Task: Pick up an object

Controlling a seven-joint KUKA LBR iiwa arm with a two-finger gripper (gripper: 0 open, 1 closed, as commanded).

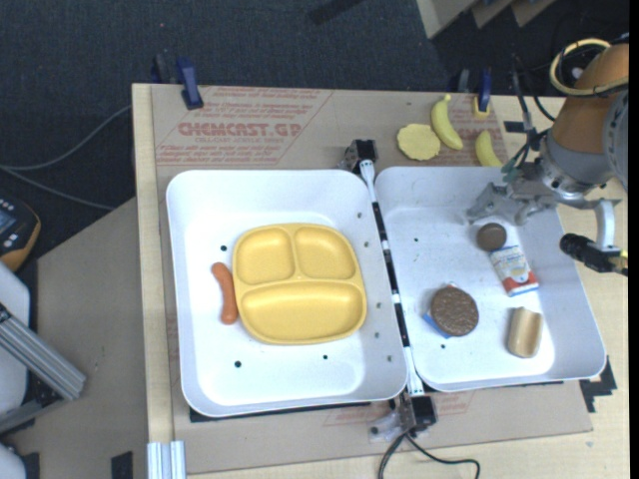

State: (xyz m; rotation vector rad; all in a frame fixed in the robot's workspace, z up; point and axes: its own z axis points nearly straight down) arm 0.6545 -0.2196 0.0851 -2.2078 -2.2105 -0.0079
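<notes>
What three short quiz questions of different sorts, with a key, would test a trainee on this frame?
1. True or false: the hot dog lies inside a compartment of the yellow divided plate.
2. Multiple choice: which thing lies nearest the gripper? A) the bread roll B) the small brown cookie C) the burger patty
3. Fill in: the small carton lies in the ______ bin, as the camera sees it.

Key
1. False: it lies on the left bin floor, beside the plate's left edge.
2. B
3. right
</notes>
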